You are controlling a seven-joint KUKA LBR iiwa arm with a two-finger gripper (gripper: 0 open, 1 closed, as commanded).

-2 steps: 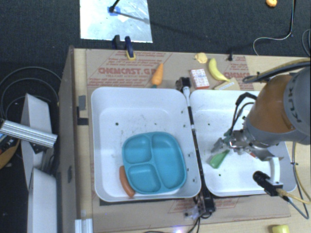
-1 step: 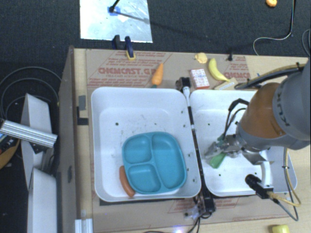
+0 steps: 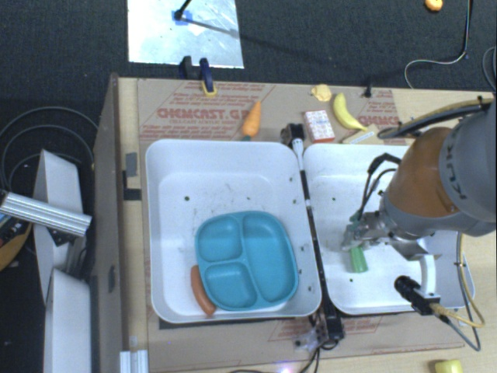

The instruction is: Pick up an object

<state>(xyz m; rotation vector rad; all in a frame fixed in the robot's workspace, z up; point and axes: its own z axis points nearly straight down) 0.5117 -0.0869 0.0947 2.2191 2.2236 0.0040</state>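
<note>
Overhead view of 2 white bins: the gripper (image 3: 359, 238) is low in the right bin (image 3: 334, 185), directly over a green object (image 3: 358, 259); whether it is parted or closed cannot be told. The left bin (image 3: 178, 185) holds a blue divided tray (image 3: 245, 259) and an orange sausage-shaped piece (image 3: 202, 290).

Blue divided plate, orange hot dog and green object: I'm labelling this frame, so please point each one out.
blue divided plate (image 3: 245, 259): camera view, centre ridge, left bin.
orange hot dog (image 3: 202, 290): camera view, its middle, beside the plate.
green object (image 3: 358, 259): camera view, its body, right bin.
</note>
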